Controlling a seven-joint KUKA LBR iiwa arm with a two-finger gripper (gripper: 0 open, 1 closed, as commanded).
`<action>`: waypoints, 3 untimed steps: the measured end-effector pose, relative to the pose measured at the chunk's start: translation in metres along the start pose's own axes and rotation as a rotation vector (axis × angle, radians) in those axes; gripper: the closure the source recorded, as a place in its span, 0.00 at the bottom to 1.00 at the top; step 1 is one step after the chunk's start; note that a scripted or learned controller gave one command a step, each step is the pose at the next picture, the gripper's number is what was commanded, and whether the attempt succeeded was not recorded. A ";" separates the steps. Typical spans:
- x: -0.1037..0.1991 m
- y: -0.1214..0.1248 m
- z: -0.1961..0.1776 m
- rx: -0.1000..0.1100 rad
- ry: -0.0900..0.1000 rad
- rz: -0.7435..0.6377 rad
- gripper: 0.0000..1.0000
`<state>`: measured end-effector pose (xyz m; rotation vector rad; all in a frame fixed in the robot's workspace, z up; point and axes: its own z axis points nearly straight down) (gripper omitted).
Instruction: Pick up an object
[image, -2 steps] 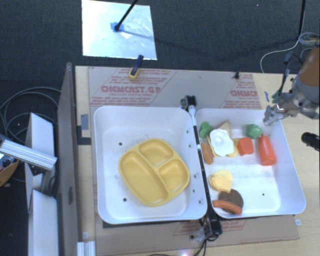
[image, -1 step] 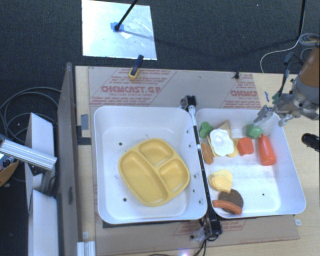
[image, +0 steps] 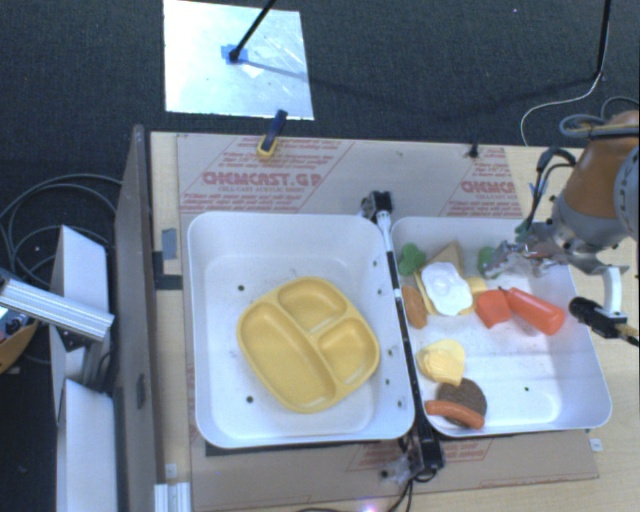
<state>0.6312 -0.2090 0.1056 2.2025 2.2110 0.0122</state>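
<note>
The right bin (image: 545, 400) holds several toy foods. A white fried egg (image: 446, 288) lies near its back left, with a green leaf piece (image: 411, 260) and a brown bun (image: 414, 305) beside it. An orange-red carrot (image: 535, 310) and a red chunk (image: 492, 308) lie mid-bin. A yellow piece (image: 443, 360), a dark brown patty (image: 467, 395) and a red sausage (image: 450, 410) sit at the front left. My gripper (image: 522, 258) hangs low over the bin's back right, next to a small green item (image: 487, 260) and just behind the carrot.
The left bin (image: 215, 330) bears a yellow divided plate (image: 308, 343). The grey arm with its orange band (image: 600, 175) comes in over the right bin's back right corner. A black part (image: 598, 318) juts over that bin's right rim. Cardboard lies under both bins.
</note>
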 end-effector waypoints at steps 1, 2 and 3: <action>0.002 -0.076 0.021 0.025 0.010 0.006 0.00; 0.003 -0.071 0.009 0.015 0.008 0.002 1.00; 0.089 -0.034 -0.078 0.008 0.010 -0.010 1.00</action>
